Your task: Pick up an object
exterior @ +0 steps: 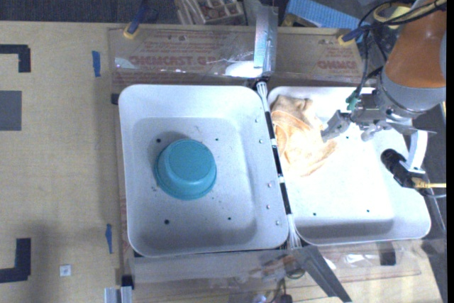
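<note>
My gripper point(332, 130) sits low in the right bin point(369, 220), its tip at the right-hand edge of the crumpled tan cloth point(298, 135). From above I cannot tell whether it is spread or pressed together, nor whether any fold of the cloth lies inside it; it looks to touch the fabric or hang just over it.

The cloth spreads away to my left, bunched against the bin's wall by the divider. Well beyond it, in the left bin point(135, 110), a teal bowl point(186, 168) sits upside down, far from me.

The risk, as I judge it, is the placement: I am at the very fringe of the cloth, so a close could catch a thin fold that slips out on the lift, or miss and scrape the bin floor.

My arm point(418, 57) comes in from the right, orange band above the wrist, the wrist tilted so I point left and down.
</note>
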You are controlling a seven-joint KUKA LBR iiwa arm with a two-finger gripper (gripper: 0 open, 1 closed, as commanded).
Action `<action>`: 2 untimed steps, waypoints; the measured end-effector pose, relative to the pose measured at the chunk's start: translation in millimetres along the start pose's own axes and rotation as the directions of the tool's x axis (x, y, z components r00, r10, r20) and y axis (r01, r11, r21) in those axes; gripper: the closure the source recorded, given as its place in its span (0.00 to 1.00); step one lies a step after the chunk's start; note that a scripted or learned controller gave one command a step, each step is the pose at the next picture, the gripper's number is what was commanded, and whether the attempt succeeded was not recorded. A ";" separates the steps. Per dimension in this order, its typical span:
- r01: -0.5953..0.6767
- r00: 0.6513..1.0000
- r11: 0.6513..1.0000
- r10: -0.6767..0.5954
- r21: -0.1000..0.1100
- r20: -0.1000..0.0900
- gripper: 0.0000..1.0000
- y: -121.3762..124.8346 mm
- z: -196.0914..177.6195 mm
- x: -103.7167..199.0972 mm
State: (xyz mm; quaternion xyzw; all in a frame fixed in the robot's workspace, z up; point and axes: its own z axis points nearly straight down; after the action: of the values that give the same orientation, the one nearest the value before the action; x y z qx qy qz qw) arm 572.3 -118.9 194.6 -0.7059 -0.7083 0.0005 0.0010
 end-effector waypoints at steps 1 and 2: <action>0.050 0.999 0.999 -0.050 -0.001 0.000 0.00 15.0 77.3 -9.3; 0.163 0.987 0.987 -0.163 -0.013 0.006 0.00 49.1 102.9 16.4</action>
State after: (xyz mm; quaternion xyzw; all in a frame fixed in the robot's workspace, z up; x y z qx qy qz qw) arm 621.2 -102.3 91.6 -0.6457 -0.7636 -0.0028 -0.0057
